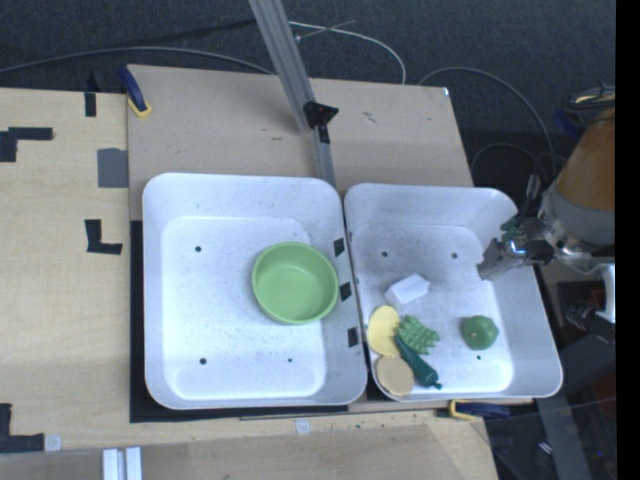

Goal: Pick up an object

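The gripper [497, 260] sits at the right wall of the right bin [455, 200], above the bin's upper right part, with the arm's orange band [590, 163] at the frame edge behind it; whether the pincer is wide or narrow cannot be told, because at this slant it reads as one small grey and dark cluster, and nothing can be made out in it.

Candidate objects lie in the lower half of the right bin: a small white block [407, 290] near the centre; a yellow piece [383, 329] and a tan disc [394, 374] against the left wall; a green leafy toy [418, 346], possibly a vegetable, lying across them; a green ball-like object [480, 331] nearest the gripper, set apart from the rest. The left bin [170, 268] holds a green bowl [294, 282], upright, right of centre and well apart from the gripper.

Progress, judged from this layout: the task is at an early stage; every object rests on a bin floor, so no pick is complete. Remaining steps: select a target; move over it; descend; close; lift clear. The green ball-like object appears the shortest reach; its rounded shape may slip from the pincer.
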Robot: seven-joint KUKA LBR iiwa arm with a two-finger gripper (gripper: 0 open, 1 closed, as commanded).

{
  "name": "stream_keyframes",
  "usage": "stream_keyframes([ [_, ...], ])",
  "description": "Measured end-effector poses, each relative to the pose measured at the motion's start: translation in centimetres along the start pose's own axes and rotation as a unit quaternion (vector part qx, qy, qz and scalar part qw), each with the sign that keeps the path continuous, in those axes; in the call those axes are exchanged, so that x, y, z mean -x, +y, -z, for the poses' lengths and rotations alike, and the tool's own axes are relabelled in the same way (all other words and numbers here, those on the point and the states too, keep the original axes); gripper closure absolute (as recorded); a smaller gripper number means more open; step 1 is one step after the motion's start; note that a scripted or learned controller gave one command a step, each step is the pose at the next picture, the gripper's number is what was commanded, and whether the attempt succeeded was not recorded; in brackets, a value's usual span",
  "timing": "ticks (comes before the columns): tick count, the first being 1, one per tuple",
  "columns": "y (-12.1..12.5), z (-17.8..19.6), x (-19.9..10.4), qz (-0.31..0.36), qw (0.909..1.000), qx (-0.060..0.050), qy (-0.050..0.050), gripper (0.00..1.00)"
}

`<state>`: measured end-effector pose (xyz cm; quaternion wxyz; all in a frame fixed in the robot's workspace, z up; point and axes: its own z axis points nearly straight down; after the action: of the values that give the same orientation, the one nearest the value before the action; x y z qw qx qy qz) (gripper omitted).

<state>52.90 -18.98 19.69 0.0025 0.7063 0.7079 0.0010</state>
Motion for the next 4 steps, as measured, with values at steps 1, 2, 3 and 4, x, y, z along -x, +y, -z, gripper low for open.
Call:
stream_keyframes([
  [1,0.1,4.2,0.1,0.000,1.0000,-0.001,0.000,1.00],
  [2,0.2,8.3,0.1,0.000,1.0000,-0.001,0.000,1.00],
  [3,1.1,7.9,-6.0,0.003,1.0000,-0.003,0.002,1.00],
  [4,2.5,6.1,-11.1,0.002,1.0000,-0.004,0.002,1.00],
])
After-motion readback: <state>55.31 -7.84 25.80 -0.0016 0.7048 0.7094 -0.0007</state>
